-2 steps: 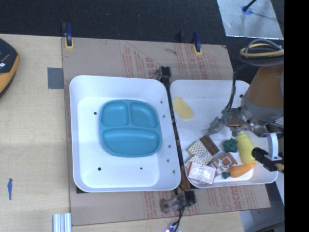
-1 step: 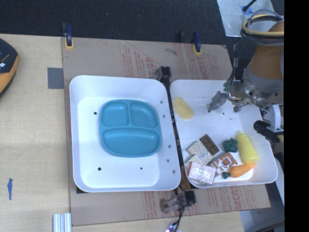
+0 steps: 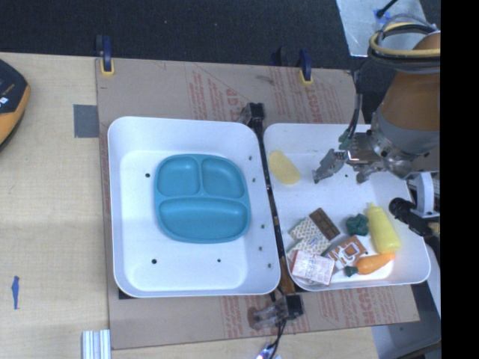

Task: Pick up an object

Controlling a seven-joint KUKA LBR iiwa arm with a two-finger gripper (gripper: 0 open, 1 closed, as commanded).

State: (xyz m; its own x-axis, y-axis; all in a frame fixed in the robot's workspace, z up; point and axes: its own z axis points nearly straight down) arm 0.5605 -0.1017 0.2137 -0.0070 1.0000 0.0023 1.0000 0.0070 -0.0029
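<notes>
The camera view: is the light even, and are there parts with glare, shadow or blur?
In the camera view the light is fairly even; the left bin looks bright, nearly washed out at its rim, with soft shading on its inner walls. The blue plate is sharp. The claw casts little shadow on the right bin, and the small items near it look slightly soft.
</notes>
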